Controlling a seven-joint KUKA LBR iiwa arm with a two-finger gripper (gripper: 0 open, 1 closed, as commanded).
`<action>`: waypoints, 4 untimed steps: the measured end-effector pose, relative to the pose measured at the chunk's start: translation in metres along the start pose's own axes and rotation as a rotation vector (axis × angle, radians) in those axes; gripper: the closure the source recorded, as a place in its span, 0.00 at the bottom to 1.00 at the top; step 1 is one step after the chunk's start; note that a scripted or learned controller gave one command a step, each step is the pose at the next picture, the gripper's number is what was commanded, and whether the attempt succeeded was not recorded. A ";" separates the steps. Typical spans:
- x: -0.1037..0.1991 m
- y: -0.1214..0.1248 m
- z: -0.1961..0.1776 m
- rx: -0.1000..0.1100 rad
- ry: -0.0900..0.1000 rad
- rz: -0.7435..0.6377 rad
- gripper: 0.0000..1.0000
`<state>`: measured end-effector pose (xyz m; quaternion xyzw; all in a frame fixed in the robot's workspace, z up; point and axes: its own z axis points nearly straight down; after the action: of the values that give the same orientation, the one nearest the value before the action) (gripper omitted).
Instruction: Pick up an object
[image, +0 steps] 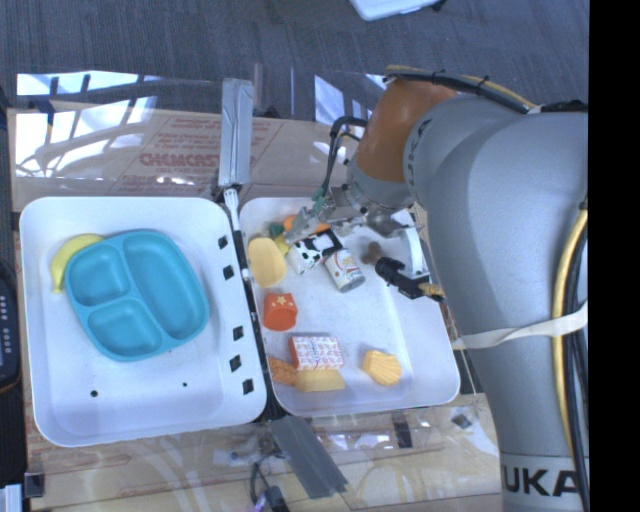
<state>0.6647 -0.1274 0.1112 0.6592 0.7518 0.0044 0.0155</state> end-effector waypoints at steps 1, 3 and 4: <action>-0.006 0.000 0.001 0.000 0.007 -0.032 0.00; -0.038 -0.077 -0.029 0.028 0.018 -0.144 0.00; -0.013 -0.098 -0.003 -0.010 0.006 0.073 0.00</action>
<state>0.5689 -0.1534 0.1123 0.6860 0.7274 0.0108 0.0166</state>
